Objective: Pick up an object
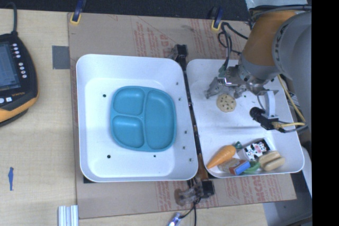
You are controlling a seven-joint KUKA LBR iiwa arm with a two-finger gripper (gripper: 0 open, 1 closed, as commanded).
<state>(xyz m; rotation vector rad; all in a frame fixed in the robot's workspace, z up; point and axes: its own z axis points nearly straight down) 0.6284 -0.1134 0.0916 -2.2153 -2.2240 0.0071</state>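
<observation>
We see the claw [226, 88] spread open low in the right bin [204, 129], a flat cookie [226, 103] lying just below its tips, and we judge the fingers could skid off so thin a disc and close on nothing.

I see a light-blue divided plate [143, 117] in the white left bin [90, 69]. In the white right bin [204, 74] lie a tan, dark-speckled cookie [226, 103], an orange carrot [221, 155] and a beige bun [270, 161].
</observation>
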